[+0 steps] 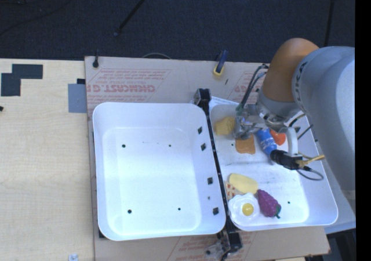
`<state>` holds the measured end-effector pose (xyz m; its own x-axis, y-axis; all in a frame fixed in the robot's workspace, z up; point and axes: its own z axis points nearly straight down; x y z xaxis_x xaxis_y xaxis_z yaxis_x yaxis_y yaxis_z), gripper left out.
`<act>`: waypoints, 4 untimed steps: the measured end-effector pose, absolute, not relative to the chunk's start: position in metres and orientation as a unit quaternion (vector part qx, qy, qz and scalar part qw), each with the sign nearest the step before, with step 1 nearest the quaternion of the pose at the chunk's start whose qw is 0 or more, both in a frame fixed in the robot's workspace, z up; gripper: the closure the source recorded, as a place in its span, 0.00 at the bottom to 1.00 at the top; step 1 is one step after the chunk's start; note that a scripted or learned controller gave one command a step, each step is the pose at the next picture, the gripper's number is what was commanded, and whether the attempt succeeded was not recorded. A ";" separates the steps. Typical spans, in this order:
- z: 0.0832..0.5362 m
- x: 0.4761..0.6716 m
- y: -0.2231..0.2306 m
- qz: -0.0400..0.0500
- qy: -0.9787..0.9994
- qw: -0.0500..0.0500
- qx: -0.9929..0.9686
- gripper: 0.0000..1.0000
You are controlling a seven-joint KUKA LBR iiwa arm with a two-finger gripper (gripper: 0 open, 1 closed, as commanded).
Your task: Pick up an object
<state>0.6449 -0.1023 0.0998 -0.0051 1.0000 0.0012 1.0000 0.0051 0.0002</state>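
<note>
Reaching: gripper [246,128] was low over the toast [246,146] in the right bin [324,210].
Fingers: state indiscernible.
Next: close, then lift.

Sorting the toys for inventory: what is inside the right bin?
In the right bin: yellow piece, toast slice, blue bottle, fried egg, purple grapes. The gripper covers whatever is beneath it.

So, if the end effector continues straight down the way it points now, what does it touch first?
Most likely the orange-brown toast piece, which lies just under the end effector in the right bin. The yellow item sits beside it, so depth is uncertain.
</note>
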 end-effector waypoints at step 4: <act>0.119 0.645 -0.102 0.001 -0.712 0.002 -0.702 1.00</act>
<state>0.6447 -0.1022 0.1190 -0.0130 0.9999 0.0011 0.9999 0.0131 -0.0036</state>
